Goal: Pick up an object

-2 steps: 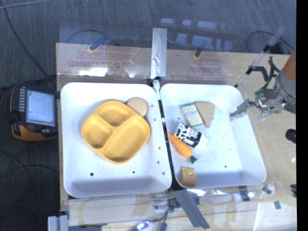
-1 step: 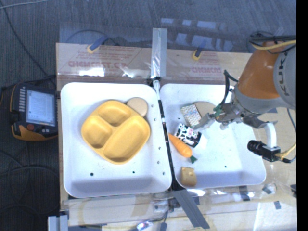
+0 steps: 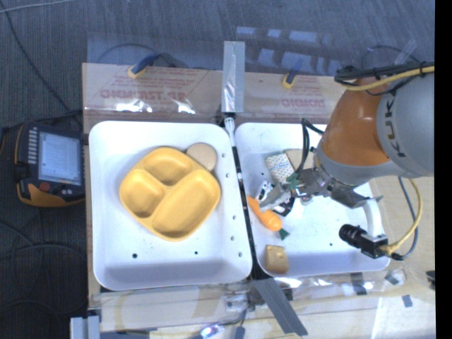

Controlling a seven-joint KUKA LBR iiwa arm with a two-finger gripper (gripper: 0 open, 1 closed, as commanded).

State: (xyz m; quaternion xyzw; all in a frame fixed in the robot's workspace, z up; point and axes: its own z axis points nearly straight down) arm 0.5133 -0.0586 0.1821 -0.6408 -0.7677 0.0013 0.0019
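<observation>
Camera view puts two shallow white plastic bins before you, side by side: the left bin (image 3: 106, 260) and the right bin (image 3: 325, 256). In the left bin you have a yellow three-compartment plastic plate (image 3: 169, 191) lying near the middle, with a round tan disc (image 3: 203, 154) touching its upper right edge. Your grey arm with the orange band (image 3: 367, 129) reaches in from the right and hangs over the right bin, its two-finger gripper (image 3: 274, 198) low in that bin's left half. You cannot tell whether the fingers are apart or together, since the small dark and white parts around them blur together. Just below the gripper lies an orange toy carrot with a green top (image 3: 267, 217), slanted, its tip near the bin's left wall; whether anything touches it you cannot tell. A white patterned packet (image 3: 280, 164) lies just above the gripper, and a brown blocky lump (image 3: 276, 258) sits near the bin's lower left corner. An orange-cased handheld pendant with a lit screen (image 3: 49, 162) rests on the floor to the left of the bench.
</observation>
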